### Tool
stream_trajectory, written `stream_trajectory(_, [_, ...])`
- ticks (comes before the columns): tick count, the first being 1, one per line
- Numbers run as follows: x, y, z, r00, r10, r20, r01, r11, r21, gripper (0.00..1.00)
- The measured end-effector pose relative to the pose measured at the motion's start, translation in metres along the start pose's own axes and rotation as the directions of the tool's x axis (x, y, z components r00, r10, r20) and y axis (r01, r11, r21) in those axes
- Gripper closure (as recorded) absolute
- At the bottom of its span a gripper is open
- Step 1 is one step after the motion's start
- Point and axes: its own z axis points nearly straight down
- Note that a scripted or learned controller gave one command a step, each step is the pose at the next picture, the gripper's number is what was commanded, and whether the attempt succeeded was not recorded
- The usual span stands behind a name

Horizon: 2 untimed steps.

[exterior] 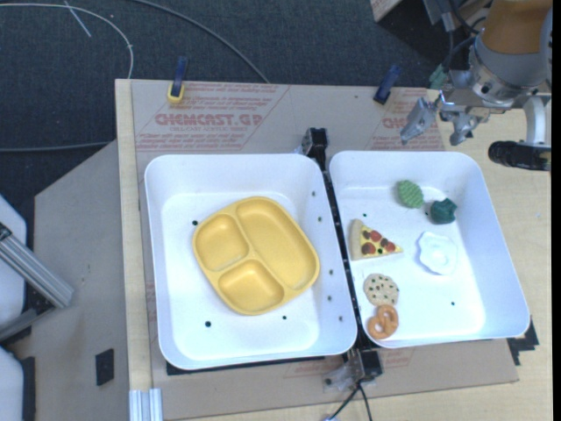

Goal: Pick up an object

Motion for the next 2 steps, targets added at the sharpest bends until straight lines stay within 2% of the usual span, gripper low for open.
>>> stream_trajectory(2, [-0.007, 0.001, 0.118, 1.000, 0.001, 0.000, -0.001, 1.000, 0.003, 0.00])
